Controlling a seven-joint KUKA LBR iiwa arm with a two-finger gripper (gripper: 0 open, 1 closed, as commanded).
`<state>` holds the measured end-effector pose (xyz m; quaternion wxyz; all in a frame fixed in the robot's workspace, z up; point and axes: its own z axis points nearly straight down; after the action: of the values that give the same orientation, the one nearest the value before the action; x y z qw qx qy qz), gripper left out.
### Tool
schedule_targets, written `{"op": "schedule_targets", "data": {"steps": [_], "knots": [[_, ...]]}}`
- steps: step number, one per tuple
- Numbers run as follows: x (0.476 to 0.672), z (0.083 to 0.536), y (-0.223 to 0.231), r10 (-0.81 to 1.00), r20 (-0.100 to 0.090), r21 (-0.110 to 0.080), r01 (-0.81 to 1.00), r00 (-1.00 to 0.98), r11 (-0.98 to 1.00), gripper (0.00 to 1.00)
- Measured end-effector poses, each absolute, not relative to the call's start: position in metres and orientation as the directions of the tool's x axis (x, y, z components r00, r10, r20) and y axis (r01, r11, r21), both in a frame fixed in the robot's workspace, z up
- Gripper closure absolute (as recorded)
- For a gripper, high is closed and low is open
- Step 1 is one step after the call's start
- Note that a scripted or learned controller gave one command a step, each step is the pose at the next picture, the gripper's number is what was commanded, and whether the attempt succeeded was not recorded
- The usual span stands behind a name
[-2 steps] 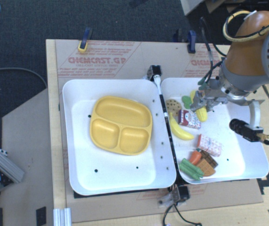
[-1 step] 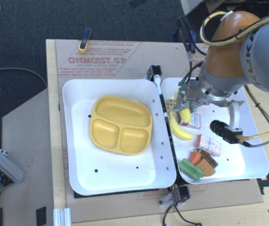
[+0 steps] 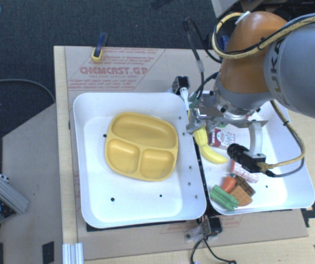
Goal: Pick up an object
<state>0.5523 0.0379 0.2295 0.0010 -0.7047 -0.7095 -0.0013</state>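
A grey robot arm reaches into the right bin [image 3: 289,164], its gripper [image 3: 204,126] just above a yellow banana [image 3: 208,147] — finger state hidden. A yellow divided tray [image 3: 141,146] lies in the left bin [image 3: 91,164].

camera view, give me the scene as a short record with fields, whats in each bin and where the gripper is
left bin: yellow divided plate, three compartments
right bin: banana, red packet, green item, small orange and brown items beside it
arm: reaches in from the right, over the right bin
gripper: low at the right bin's left edge, just above the banana
grasp: cannot tell
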Motion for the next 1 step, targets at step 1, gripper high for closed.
{"op": "schedule_targets", "data": {"steps": [1], "knots": [[0.5458,0.2147,0.0613,1.000,0.001,-0.005,1.000,-0.003,0.003,1.00]]}}
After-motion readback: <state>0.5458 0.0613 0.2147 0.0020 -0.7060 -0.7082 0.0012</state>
